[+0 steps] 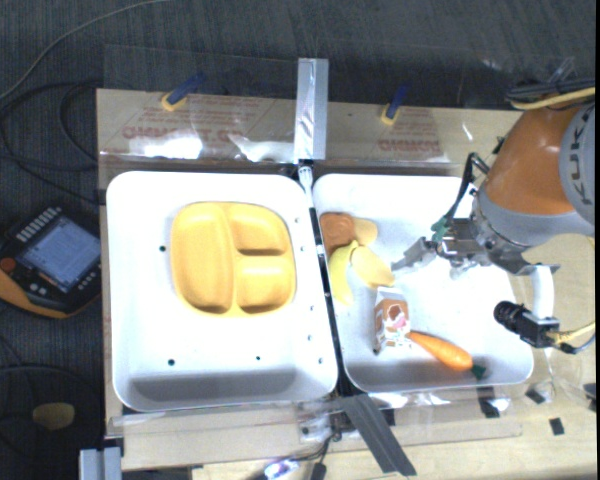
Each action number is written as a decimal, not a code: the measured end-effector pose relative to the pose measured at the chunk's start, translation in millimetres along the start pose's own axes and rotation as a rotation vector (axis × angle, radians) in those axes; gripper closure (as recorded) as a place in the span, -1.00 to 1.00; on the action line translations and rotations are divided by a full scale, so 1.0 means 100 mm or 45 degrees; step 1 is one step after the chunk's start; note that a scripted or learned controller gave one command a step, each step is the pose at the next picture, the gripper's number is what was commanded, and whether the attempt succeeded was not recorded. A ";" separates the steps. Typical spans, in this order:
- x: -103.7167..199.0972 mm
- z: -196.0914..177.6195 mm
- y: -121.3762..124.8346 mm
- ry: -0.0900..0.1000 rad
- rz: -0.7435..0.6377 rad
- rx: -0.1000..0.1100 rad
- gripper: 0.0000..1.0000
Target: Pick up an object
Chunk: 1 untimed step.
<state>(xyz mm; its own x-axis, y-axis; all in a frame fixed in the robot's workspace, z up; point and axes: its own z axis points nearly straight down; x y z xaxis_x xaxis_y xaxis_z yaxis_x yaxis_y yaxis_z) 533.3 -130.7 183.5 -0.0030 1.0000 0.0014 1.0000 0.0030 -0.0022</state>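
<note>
Carrot (441, 349): orange, tapered, green-tipped, lying in right bin (500, 373)

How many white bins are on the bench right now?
2. The left bin holds a yellow divided tray; the right bin holds a carrot and other small items.

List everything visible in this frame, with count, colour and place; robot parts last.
Bins: two, white, side by side on the bench.
Tray: one, yellow, divided, in the left bin.
Carrot: one, orange, near the front of the right bin.
Small carton: one, white and brown, right bin, beside the carrot.
Yellow and brown pieces: a cluster, right bin's left side; count unclear.
Handheld controller: one, orange and black, floor at left.
Clips: two, blue and yellow, back edge.
Arm: one, grey and orange, over the right bin.
Gripper: one, dark, above the right bin.
</note>
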 end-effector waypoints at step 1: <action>0.27 0.95 -0.27 -0.004 -0.134 -0.015 -1.00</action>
<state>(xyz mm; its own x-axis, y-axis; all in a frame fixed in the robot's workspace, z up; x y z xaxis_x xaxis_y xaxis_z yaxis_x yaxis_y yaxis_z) 506.0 -103.2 88.9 -0.1077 0.9942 -0.0023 0.9941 0.1077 0.0097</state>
